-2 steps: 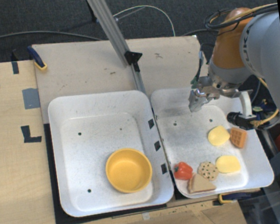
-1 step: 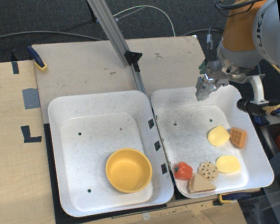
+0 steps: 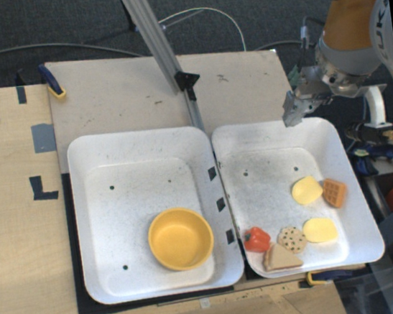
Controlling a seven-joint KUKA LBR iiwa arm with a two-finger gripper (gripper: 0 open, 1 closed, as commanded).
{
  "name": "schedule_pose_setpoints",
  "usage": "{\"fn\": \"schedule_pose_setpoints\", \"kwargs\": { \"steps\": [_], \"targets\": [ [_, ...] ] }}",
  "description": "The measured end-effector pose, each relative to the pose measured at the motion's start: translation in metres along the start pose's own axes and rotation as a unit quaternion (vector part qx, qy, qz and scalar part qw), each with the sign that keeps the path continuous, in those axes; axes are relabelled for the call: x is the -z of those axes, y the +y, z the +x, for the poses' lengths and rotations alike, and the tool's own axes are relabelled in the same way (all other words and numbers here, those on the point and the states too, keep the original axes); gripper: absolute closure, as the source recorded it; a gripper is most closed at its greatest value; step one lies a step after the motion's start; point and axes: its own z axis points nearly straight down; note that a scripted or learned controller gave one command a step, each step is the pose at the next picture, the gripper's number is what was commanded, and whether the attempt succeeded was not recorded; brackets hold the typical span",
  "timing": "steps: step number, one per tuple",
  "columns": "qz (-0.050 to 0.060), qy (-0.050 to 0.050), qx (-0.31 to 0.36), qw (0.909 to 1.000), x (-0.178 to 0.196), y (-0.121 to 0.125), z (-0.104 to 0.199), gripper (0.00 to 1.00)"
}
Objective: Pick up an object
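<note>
My gripper hangs over the far rim of the right bin, well away from the objects. In that bin's near right part lie two pale yellow round pieces, an orange waffle-like piece, a speckled cookie, a tan wedge and a small red piece. A yellow bowl sits in the left bin, near its front. I see nothing between the gripper's fingers.
A slanted metal pole stands behind the bins, ending at a black clamp. Cables run across the dark floor beyond the bench. A blue and yellow clamp sits at the board's far left corner.
</note>
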Motion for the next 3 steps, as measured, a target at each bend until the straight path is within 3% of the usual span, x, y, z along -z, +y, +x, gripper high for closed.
{"fn": "schedule_pose_setpoints", "kwargs": {
  "steps": [2, 3],
  "targets": [
    [0.004, 0.001, 0.002, 1.0, -0.028, -0.017, 0.101, 1.0],
    [0.003, 0.002, 0.003, 1.0, -0.02, -0.024, 0.152, 1.0]
  ]
}}
